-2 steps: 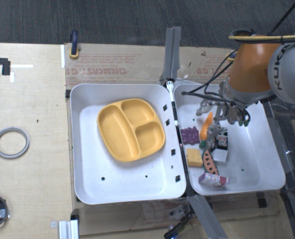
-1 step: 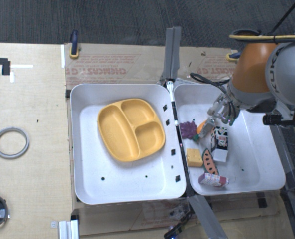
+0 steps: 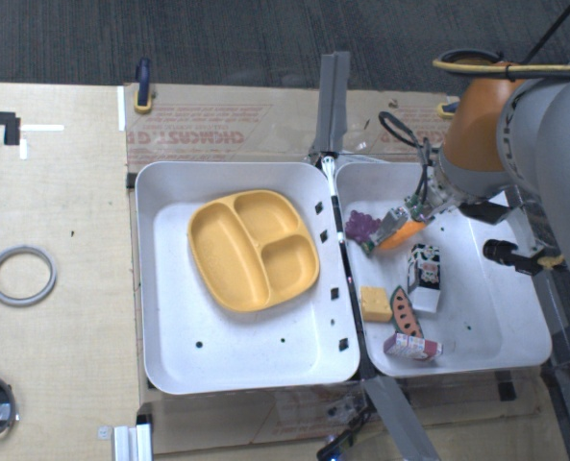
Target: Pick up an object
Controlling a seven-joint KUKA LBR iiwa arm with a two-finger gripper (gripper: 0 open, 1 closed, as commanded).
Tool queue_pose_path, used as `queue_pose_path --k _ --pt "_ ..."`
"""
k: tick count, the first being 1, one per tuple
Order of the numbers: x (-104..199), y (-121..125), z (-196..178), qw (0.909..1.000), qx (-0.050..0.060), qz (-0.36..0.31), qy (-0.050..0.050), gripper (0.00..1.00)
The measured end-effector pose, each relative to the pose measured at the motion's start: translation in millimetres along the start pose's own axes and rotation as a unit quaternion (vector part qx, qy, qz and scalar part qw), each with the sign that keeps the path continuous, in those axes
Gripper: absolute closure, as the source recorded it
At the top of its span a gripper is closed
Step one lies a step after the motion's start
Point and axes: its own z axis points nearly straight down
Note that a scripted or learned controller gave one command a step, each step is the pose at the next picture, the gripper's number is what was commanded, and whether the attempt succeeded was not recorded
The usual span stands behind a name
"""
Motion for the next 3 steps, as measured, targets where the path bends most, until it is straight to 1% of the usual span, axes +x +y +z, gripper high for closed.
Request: queue_pose_path --k 1,2,3 --pt "0.0 0.0 0.0 1.0 0.0 0.0 0.0 0.0" --pt "-5.1 -0.2 0.8 0.9932 0.0 0.117 0.001 0.0" --pt "25.1 -38.6 6.2 0.9862 0.006 0.166 0.002 0.0"
